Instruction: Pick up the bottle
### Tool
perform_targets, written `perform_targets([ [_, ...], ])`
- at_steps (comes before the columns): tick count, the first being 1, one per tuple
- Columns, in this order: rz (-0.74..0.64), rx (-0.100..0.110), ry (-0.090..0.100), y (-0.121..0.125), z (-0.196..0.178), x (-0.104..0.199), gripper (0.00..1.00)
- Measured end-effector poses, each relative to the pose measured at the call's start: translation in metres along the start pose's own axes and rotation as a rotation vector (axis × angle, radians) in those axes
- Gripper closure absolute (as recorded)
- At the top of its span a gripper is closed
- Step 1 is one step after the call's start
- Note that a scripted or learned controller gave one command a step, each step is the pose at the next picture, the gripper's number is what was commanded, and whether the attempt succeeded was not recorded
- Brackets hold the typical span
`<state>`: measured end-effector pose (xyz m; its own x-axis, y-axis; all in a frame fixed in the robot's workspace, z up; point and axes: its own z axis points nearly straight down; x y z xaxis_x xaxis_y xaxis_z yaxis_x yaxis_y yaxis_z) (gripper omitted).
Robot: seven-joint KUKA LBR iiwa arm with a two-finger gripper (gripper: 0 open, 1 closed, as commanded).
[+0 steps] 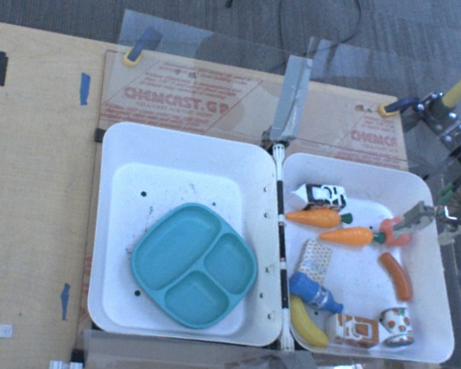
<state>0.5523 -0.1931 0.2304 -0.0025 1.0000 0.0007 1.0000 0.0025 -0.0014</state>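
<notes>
Overhead view of a wooden surface [15, 213] bearing two white bins. The left bin [122, 152] holds a teal divided plate [193, 265]. The right bin [439, 324] holds the blue bottle [312, 291], lying near the front beside a banana [309, 324] and a mesh pad [315, 258]. The claw [422, 218] hovers at the bin's right rim, near a red toy [395, 230]; its opening cannot be told. Crowding neighbours could likely spoil a grasp.

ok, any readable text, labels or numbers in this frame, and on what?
"CHEMCAST GP", red print, mirrored, on the clear acrylic sheet behind the left white bin.
Same red print on the sheet behind the right white bin: too blurred to read.
Small orange-and-white carton: markings too small to read.
</notes>
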Motion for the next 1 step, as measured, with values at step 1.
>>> perform_targets([
  [1,-0.418,0.000,0.001,-0.0348,0.0750,0.0547,0.00],
])
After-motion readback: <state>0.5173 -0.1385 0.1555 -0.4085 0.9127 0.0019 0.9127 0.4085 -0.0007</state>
